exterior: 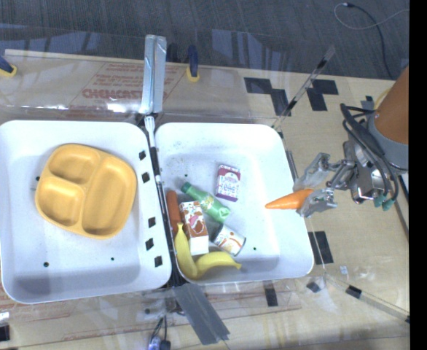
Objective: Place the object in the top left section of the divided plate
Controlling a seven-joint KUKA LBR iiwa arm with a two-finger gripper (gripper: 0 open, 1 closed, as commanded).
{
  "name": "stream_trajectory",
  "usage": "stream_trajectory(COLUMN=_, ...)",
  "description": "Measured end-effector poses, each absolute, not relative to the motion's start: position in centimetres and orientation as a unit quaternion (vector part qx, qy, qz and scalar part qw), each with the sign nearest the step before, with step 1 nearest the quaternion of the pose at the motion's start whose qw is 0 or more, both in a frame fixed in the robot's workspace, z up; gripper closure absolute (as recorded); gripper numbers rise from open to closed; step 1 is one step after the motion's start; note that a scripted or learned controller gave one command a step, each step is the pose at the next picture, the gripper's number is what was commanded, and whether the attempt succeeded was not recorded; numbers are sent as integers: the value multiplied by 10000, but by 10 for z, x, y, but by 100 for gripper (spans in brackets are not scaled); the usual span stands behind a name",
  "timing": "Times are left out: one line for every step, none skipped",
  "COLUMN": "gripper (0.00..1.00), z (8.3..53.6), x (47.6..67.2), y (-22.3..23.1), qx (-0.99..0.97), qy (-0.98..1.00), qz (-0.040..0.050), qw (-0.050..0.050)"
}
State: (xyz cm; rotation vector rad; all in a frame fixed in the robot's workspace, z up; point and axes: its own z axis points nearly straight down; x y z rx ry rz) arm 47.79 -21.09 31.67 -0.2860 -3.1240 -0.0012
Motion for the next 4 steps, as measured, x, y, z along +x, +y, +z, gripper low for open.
stream_trajectory(gripper=100, z=326, x=479, y=-211, qx=-896, qy=-9960, qz=-2, qw=32)
stream_trajectory(gripper=100, z=336, x=480, y=-210, qx=-882, qy=-9961, qz=-1, qw=41)
stream_trajectory(gripper=100, z=345, x=480, y=-210, qx=-866, qy=-9962, qz=1, qw=51)
stream_trajectory(gripper=100, z=354, x=481, y=-209, qx=-851, qy=-9964, qz=5, qw=60)
